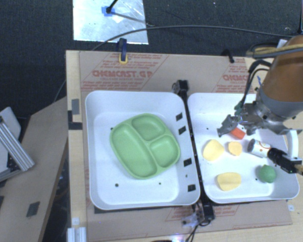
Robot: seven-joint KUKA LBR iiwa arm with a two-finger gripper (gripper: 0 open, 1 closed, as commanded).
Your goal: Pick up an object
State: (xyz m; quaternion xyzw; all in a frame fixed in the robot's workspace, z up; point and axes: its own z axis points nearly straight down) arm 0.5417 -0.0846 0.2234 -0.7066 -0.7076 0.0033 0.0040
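Note:
My gripper [231,126] hangs low over the right bin [204,107], near its upper middle. An orange piece [238,133] lies right under the gripper's tip, partly hidden by it; whether they touch is unclear. Below it sit a pale yellow lump [212,150] and a smaller yellow-orange piece [235,148]. Another yellow piece [228,181] rests near the bin's front. A green ball [266,174] sits at the front right. A small white and red item [257,147] lies just right of the yellow-orange piece.
The left bin [98,135] holds a green divided plate [144,145], tilted across its middle. A black-clipped divider [188,135] runs between the two bins. The arm's orange band [290,74] looms over the right bin's back right corner.

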